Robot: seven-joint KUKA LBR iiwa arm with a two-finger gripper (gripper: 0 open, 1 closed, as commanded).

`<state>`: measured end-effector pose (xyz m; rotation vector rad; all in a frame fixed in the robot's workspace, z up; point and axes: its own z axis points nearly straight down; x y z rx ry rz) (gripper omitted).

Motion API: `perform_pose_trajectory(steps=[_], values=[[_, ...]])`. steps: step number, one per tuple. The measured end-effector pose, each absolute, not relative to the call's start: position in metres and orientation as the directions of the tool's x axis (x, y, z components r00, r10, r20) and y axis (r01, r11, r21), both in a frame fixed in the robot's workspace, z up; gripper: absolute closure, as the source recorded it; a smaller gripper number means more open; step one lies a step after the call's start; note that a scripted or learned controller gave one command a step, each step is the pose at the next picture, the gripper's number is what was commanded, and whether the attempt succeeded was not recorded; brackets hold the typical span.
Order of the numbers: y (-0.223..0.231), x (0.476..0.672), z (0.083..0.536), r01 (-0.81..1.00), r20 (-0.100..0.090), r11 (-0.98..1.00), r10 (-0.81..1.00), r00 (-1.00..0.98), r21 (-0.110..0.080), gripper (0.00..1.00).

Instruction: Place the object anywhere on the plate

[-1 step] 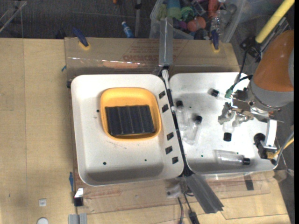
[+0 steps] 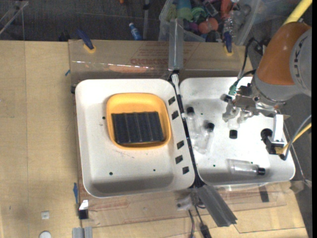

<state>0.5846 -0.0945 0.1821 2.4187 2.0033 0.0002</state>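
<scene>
An orange plate lies in the left bin. A black ridged rectangular object rests flat on the plate, covering most of its middle. My gripper hangs over the middle of the right bin, well to the right of the plate and apart from it. A small dark piece sits just under the gripper; whether it belongs to the gripper or lies in the bin is unclear.
The right bin holds a clear tube with a black cap near its front edge and small clear items with black caps near the divider. A crate of colourful toys stands behind the bins.
</scene>
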Motion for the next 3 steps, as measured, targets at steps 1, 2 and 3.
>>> perform_pose_trajectory(steps=[1,2,3], values=[[-0.094,0.585,0.182,0.983,-0.001,-0.186,0.983,0.186,0.001,0.00],[-0.127,0.628,0.231,0.993,-0.001,-0.121,0.993,0.121,0.001,0.00],[-0.167,0.659,0.198,1.000,-0.002,-0.005,1.000,0.005,0.003,0.00]])
